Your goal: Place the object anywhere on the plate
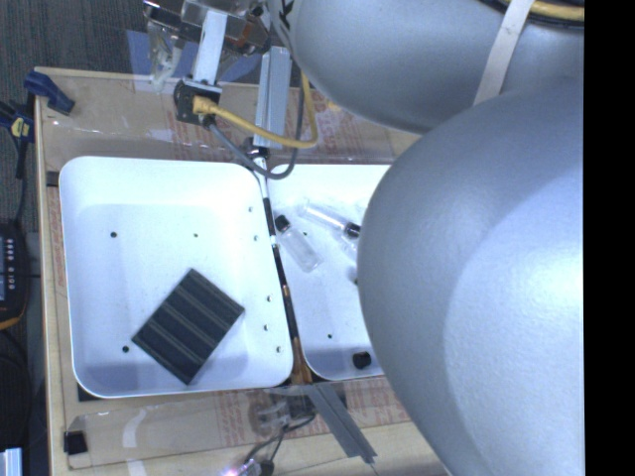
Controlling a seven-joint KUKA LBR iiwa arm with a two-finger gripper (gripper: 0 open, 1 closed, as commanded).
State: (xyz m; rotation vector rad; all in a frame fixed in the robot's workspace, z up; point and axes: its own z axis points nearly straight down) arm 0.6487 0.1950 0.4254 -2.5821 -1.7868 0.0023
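Closest to the camera is the grey arm point(476, 266). It's huge in the shot and covers most of the right side, including a good chunk of the right bin point(319, 315).

At the near edge of the wooden bench point(179, 424) there's a bit of metal bracket point(332, 419) sitting just below the gap between the two bins.

The left bin point(69, 266) has one thing in it: a dark ribbed slab point(189, 325). It lies flat in the near half, turned at an angle so one corner points at the near wall. If anything here counts as the plate, that's my best bet, but I can't say for sure. Nothing is on top of it.

In the right bin, a small black thing point(361, 361) sits in the near corner, half tucked under the arm. Further back there's a clear bottle point(300, 251) with a dark cap, lying on its side just beside the wall shared with the left bin. Right behind it is a second clear tube point(322, 214), also on its side, with its far end going under the arm. Those look like the objects to be moved, and both are in the right bin, well apart from the slab.

At the far side, the gripper point(184, 23) hangs past the back edge of the left bin, over the bench and not over either bin. Can't tell whether it's open or closed from this angle, and I don't see anything in it. A blue clamp point(50, 92) sits on the far left corner of the bench.
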